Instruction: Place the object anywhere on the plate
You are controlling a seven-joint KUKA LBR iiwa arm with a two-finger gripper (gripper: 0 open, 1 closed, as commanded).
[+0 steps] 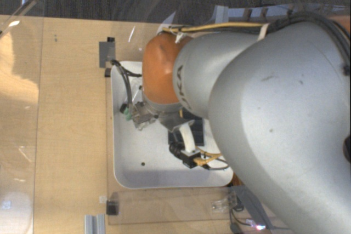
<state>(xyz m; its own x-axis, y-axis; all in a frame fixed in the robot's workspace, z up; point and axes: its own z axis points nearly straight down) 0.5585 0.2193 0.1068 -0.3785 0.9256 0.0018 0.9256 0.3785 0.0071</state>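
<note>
The arm (263,101) covers most of the bin (131,172) and everything to its right, so where the object or plate lies cannot be told. The gripper (135,115) hangs over the bin's left part with a blurred green bit (126,113) at its tip. Whether it is open or closed, I cannot tell.

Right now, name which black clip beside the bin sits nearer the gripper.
The upper clip, at the bin's upper-left corner with a cable beside it; the lower clip is farther from the gripper.
</note>
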